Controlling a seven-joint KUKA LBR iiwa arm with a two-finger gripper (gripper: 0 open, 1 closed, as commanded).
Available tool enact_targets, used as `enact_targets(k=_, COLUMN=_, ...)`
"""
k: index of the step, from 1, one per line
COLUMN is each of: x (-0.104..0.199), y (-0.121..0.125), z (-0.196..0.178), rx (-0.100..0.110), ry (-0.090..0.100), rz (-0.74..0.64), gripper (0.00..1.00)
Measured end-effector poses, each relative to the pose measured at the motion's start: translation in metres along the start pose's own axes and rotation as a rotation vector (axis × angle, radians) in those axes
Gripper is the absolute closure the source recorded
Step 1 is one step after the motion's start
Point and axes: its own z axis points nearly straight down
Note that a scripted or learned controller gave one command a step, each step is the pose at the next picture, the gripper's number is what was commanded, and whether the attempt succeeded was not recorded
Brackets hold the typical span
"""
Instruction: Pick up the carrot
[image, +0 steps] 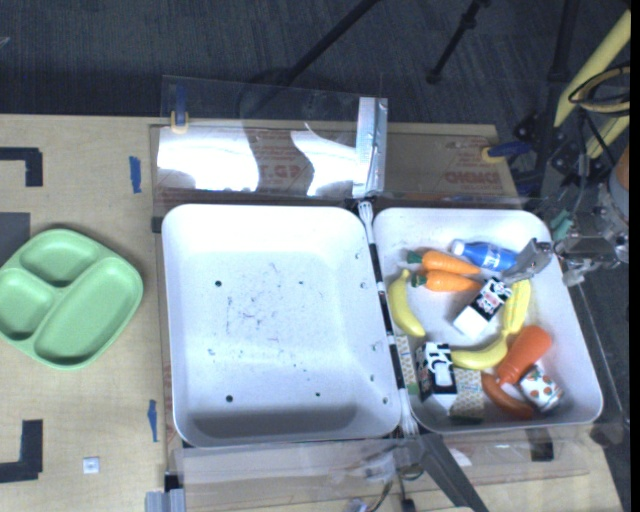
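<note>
Carrot (452, 272) lies near the right bin's (590, 385) far edge, banana (403, 305) alongside; gripper (540, 255) near its right rim, finger state unclear

Left bin (265, 320) is wide open, bare floor wall to wall, so there's loads of room to come down there. Right bin (585, 395) is the crowded one. The carrot (448, 273) is boxed in: blue bottle (487, 255) just beside it on the far right, a banana (404, 305) curling along its left by the divider wall, a small black-and-white carton (482, 305) close on its near right. Further near, another banana (497, 335), an orange bottle (520, 362) and small packets fill the floor. Clearest way in is straight from above. On the worktop (80, 420), a green divided plate (65, 297) sits well apart, far off left.
</note>
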Motion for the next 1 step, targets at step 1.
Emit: enact_targets(k=1, x=0.0, y=0.0, z=0.0, rx=0.0, ry=0.0, rz=0.0, gripper=0.0)
